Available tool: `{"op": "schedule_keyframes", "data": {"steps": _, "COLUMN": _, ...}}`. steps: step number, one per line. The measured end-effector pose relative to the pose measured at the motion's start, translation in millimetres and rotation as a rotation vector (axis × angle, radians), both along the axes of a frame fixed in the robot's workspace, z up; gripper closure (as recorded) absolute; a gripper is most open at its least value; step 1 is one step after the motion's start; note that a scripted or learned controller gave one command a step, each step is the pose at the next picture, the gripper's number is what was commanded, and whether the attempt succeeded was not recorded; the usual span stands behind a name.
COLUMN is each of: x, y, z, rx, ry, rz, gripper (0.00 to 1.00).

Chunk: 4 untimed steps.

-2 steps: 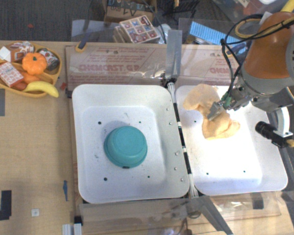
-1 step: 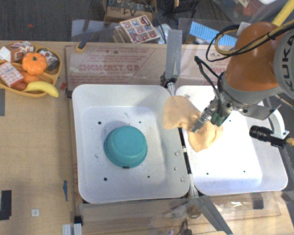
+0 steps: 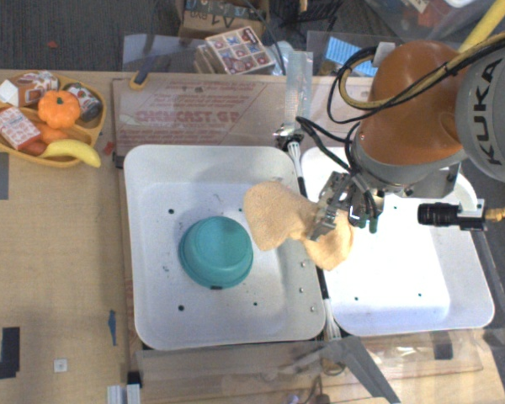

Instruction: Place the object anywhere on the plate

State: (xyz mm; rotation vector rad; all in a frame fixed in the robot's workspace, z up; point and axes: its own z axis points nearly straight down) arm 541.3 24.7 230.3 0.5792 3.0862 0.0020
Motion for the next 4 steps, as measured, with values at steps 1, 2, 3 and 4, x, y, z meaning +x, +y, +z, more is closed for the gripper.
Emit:
{"op": "schedule_keyframes", "data": {"steps": 1, "x": -22.3, "y": 48.9, "z": -3.5, "rx": 0.000, "ry": -0.001, "rz": 0.369, "gripper": 1.00}}
{"op": "schedule_keyframes", "data": {"steps": 2, "x": -32.6, "y": 108.2, "z": -10.1, "rx": 0.000, "ry": 0.000, "rz": 0.375, "gripper": 1.00}}
{"op": "schedule_keyframes", "data": {"steps": 3, "x": -44.5, "y": 159.0, "z": -5.5, "rx": 0.001, "ry": -0.004, "rz": 0.374, "gripper": 1.00}}
{"op": "schedule_keyframes", "data": {"steps": 4, "x": -44.4, "y": 159.0, "z": -5.2, "rx": 0.001, "ry": -0.004, "rz": 0.374, "gripper": 0.00}}
